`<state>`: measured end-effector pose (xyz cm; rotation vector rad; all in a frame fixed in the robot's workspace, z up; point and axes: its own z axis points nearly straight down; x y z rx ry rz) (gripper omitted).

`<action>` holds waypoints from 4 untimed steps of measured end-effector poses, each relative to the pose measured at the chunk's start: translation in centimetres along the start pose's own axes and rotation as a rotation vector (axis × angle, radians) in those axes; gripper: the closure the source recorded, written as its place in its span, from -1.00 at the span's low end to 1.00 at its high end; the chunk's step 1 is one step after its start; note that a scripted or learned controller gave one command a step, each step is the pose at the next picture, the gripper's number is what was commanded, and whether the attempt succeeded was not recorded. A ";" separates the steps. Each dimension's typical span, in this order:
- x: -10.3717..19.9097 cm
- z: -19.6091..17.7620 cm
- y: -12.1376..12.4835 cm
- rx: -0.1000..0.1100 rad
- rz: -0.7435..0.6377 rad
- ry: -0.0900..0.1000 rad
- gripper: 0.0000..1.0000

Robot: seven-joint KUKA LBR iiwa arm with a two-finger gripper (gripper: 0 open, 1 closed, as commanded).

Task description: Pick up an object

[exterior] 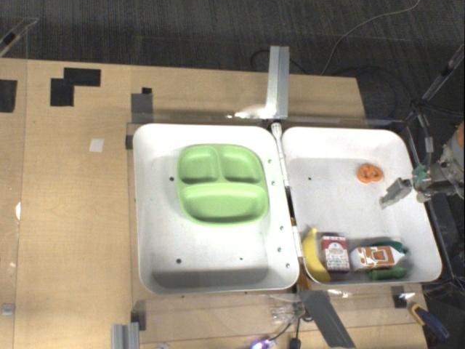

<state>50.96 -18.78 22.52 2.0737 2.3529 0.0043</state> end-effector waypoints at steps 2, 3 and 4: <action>-2.4 13.0 9.9 -0.002 0.037 -0.001 -1.00; -2.6 13.8 14.3 -0.002 0.167 -0.001 -1.00; -2.5 12.3 14.6 -0.011 0.158 -0.005 1.00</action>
